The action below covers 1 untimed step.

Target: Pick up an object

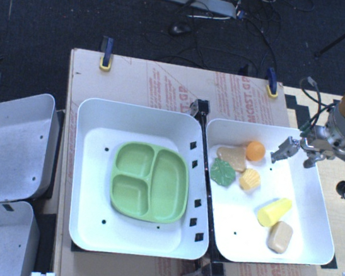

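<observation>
The right bin (pixel 316 205) holds several small objects. An orange ball (pixel 255 151) lies next to a tan flat piece (pixel 232 156) at the far left of that bin. Below them sit a green leafy item (pixel 223 172) and a small yellow ridged item (pixel 249 179). A yellow cylinder (pixel 274 211) and a beige block (pixel 279 236) lie toward the near side. My gripper (pixel 297 155) hangs above the bin's far right part, to the right of the orange ball, open, with nothing between its fingers (pixel 283 151).
The left bin (pixel 93 155) holds a green divided plate (pixel 151 182). A black divider (pixel 202 176) runs between the bins. Two spare white bins (pixel 6 143) sit off the bench at the left. Blue-and-yellow clamps (pixel 106 55) hold the board's far edge.
</observation>
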Each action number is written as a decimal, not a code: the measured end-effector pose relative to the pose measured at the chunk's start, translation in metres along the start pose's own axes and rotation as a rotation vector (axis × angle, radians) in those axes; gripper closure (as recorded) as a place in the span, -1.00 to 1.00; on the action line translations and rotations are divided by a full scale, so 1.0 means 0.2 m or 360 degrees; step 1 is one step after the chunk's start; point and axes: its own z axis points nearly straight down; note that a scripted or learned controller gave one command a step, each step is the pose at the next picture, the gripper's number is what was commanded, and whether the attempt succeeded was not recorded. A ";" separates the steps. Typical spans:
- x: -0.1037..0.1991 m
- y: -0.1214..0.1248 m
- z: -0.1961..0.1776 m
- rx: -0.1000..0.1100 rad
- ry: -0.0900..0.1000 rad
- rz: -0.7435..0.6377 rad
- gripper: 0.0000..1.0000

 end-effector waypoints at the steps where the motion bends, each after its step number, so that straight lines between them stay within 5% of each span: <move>1: -0.01 0.02 0.31 0.0006 0.0002 0.0002 -1.00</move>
